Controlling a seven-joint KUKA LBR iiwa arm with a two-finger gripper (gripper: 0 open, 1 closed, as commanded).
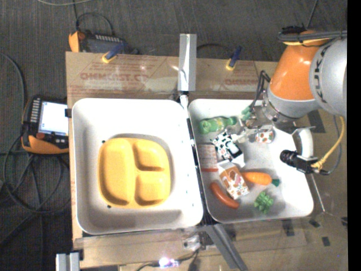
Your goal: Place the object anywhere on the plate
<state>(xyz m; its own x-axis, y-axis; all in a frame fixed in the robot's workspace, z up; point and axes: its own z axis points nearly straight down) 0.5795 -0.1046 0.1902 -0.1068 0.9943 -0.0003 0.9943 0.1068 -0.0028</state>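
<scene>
Hand (252, 130) sits low in the right bin (293, 202), upper area; can't tell whether it's parted or closed. Just beside it: green bottle (217, 123) and black-and-white carton (227, 145). Further down: orange-white carton (233, 181), carrot (258, 178), sausage (224, 196), green broccoli piece (263, 201). Yellow divided plate (135, 171) lies in the left bin (90, 117), nothing on it.

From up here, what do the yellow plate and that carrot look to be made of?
The yellow plate looks like moulded plastic: one even colour, rounded compartments, a soft sheen. The carrot seems a plastic toy, smooth and uniformly orange with a green tip, though the view is too coarse to be sure.
</scene>
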